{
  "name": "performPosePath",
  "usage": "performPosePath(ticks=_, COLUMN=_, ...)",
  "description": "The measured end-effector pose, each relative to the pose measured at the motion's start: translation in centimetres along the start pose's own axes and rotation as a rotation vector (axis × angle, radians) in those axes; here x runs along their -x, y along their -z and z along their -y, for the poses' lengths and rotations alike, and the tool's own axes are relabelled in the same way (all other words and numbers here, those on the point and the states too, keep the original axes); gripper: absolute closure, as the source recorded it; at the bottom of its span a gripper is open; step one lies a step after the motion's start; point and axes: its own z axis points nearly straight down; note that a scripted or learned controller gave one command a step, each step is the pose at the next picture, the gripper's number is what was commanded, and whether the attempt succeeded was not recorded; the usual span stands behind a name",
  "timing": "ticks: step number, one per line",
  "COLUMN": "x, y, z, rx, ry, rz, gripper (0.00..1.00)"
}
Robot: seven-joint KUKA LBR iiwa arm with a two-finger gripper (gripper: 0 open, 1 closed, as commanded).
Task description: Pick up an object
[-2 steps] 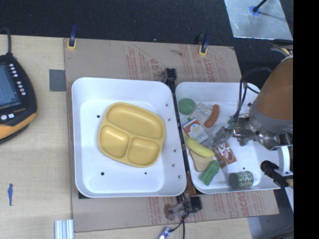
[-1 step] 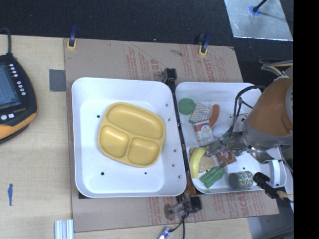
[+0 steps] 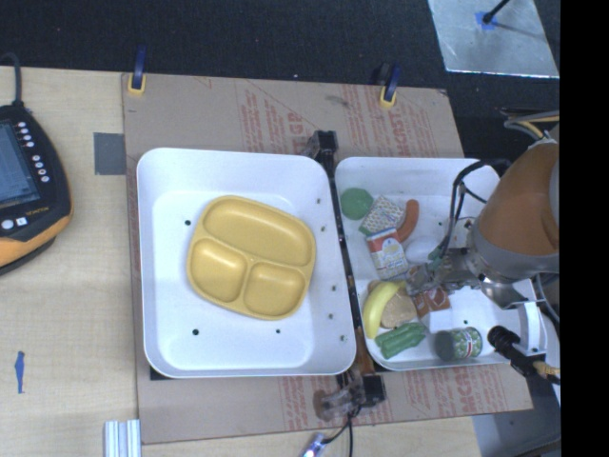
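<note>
My task is not finished: I see no object lifted out, and all the things lie in the right bin [image 3: 354,255]. There is a green round lid [image 3: 357,202] at the far left corner, a small carton [image 3: 382,214] beside it, a sausage [image 3: 408,219], and a second small carton [image 3: 388,254] below them. Near the front lie a banana [image 3: 378,305], a slice of bread [image 3: 400,310], a green pea pod [image 3: 402,339] and a green can [image 3: 460,344] on its side.

My gripper [image 3: 430,282] is down inside this bin, near the middle, just beside the bread and over a brownish object [image 3: 435,299] that I cannot name. The view is dark and crowded at this place, so I cannot tell the state of my gripper, and I cannot say that it holds anything. I think the grasp itself and the lift are both left to do.

My arm [image 3: 519,212] comes in from the right side and bends down over the right bin, with the wrist pointing to the left. The left bin [image 3: 162,255] carries a yellow divided tray [image 3: 251,256], well apart from my gripper.
</note>
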Motion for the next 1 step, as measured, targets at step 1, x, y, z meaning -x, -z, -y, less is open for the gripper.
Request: performPosePath(ticks=1, x=-9.0, y=8.78, z=0.58, rx=-0.003, ry=-0.002, rz=-0.001, gripper=1.0)
